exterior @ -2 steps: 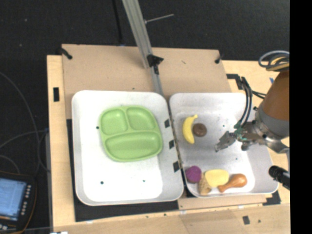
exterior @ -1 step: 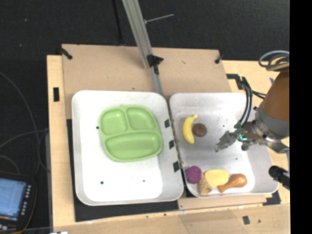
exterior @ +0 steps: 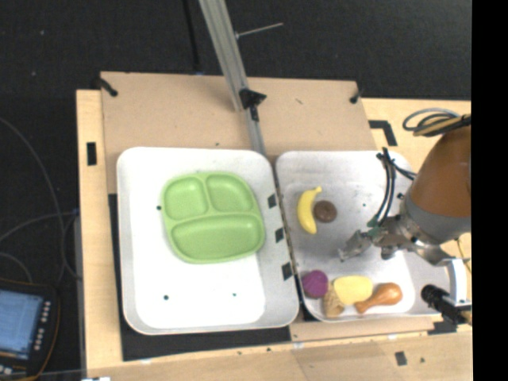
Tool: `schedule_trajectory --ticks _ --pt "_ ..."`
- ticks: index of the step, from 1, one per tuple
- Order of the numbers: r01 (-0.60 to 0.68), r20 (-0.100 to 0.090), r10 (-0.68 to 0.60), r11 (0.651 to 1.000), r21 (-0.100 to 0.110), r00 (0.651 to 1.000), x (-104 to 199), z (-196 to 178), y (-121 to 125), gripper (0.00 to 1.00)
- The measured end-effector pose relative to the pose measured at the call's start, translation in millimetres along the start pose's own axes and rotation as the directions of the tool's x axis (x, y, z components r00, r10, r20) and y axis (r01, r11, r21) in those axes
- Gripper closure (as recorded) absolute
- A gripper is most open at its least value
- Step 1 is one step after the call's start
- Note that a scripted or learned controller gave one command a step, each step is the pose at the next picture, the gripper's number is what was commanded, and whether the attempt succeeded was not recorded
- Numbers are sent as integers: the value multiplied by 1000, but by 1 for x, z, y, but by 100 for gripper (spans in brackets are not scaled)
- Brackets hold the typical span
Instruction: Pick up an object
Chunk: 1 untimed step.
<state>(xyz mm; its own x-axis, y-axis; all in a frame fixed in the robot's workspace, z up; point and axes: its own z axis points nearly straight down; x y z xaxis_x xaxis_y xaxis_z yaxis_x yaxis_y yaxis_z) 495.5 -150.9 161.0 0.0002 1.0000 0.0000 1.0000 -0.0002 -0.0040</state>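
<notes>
In the right bin lie a yellow banana, a small brown ball, a purple piece, a pale yellow piece and an orange-brown drumstick shape. My gripper hangs over the bin's middle, right of the banana and above the pale yellow piece. Nothing shows between its tips.
The left bin holds a green divided plate. A metal pole runs from the back down to the gap between the bins. Cables lie at the bench's right rear.
</notes>
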Motion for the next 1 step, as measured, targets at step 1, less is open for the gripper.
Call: schedule_trajectory --ticks 1 --pt "-1 1 1 1000 -3 1000 0 61 -4 0"
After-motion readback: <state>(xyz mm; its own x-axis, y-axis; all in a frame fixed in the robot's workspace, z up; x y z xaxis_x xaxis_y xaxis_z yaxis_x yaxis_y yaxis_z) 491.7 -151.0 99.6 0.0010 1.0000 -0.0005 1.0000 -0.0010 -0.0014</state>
